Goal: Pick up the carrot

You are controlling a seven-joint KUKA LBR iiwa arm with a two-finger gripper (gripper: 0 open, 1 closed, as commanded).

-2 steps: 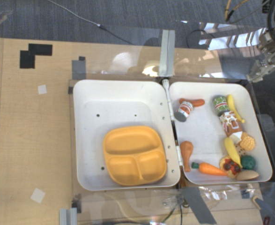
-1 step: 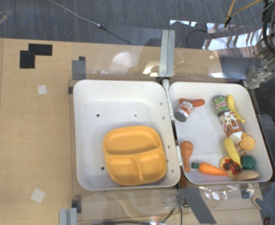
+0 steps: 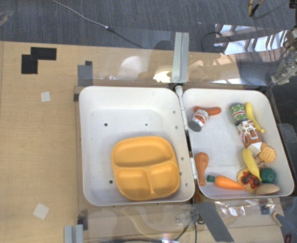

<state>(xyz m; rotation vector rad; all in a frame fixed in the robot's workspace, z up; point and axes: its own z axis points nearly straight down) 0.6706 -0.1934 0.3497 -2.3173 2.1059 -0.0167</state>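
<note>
Wooden bench (image 3: 32, 151) below, we see our pincer (image 3: 290, 67), grip maybe unclear, far above the carrot (image 3: 228, 183).

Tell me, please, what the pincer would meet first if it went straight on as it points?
Probably the far rim of the right bin, near the green can; the pincer seems aimed down-left, depth unclear.

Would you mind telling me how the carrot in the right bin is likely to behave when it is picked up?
The carrot looks like smooth moulded plastic, so probably stiff and light, though possibly slippery. Its tapered round body may roll or squirt out of a pinch near the thin end. It lies close to the drumstick and small toys by the right bin front wall, so neighbours may get nudged.
</note>
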